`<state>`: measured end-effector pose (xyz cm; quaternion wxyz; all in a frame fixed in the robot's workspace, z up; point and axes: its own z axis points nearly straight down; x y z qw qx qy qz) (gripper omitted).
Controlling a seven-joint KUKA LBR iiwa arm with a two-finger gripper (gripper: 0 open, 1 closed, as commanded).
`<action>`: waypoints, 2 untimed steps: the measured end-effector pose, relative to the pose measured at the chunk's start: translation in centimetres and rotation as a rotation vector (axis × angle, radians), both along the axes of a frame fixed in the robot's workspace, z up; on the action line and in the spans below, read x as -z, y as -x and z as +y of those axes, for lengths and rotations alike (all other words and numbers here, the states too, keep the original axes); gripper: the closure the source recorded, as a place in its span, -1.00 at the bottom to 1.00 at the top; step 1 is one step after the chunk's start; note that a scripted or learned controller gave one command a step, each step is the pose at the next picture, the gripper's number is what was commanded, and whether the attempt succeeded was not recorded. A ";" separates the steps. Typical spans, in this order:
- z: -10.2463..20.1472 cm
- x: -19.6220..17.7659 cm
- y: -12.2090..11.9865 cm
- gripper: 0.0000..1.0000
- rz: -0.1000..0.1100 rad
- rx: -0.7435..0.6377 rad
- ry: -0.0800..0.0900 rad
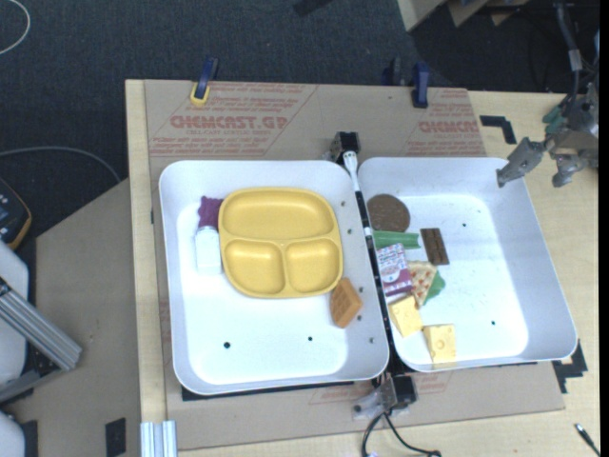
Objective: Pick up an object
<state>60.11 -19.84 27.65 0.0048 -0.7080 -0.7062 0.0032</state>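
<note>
Hovering at the right bin's (533,246) far right corner, the gripper (542,160) carries nothing between its spread jaws, so no pick is yet made; the candidate objects, among them a cheese wedge (439,341), lie along that bin's left side.

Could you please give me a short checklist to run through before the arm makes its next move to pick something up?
1. Gripper away from objects: ok, it sits over the right bin's far corner.
2. Nothing between fingers: ok.
3. Targets present: ok, brown disc, yellow blocks and wrappers lie in the right bin.
4. Targets separated: not ok, most crowd along the bin's left wall.
5. Left bin items: ok, yellow tray lies flat.
</note>
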 end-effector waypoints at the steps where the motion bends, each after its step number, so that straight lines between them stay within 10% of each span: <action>1: 0.0 -0.7 -0.2 -1.00 -0.012 -0.003 0.003; 2: 0.4 5.6 -0.4 -1.00 -0.005 -0.003 0.000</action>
